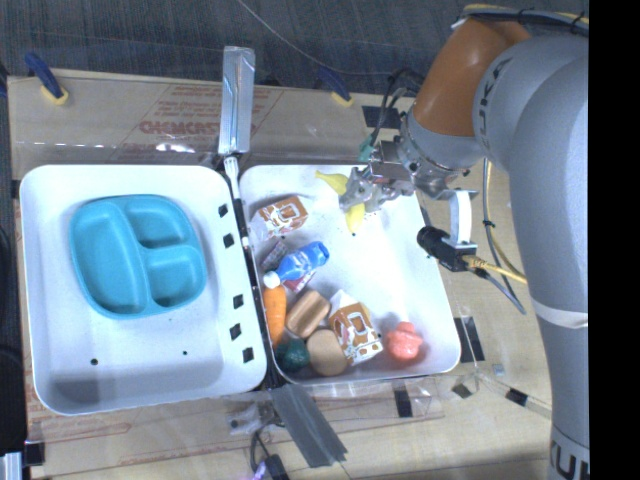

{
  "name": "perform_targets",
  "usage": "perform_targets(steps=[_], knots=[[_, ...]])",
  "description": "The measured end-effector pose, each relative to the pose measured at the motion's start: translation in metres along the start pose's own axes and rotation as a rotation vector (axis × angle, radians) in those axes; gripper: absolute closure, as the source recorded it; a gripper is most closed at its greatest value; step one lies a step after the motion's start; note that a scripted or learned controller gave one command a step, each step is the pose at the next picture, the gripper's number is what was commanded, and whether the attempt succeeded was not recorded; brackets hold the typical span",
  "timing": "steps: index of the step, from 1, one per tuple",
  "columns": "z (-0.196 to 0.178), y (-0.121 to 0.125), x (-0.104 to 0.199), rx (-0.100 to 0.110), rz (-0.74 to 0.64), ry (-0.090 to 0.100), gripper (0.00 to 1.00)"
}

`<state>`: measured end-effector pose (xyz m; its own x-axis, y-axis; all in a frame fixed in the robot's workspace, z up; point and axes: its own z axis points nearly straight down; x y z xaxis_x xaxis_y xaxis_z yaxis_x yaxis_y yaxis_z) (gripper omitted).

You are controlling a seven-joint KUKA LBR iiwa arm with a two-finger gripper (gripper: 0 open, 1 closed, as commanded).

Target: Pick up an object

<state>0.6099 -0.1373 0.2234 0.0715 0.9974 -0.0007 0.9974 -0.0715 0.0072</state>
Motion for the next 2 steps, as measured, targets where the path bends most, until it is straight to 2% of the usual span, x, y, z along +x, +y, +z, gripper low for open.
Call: perform_targets(steps=[1,2], knots=[[0.069,0.007,0.007,0.016,0.230,0.000,1.00],[0.014,-0.026,0.017,0.011,0.088,0.002,1.00]])
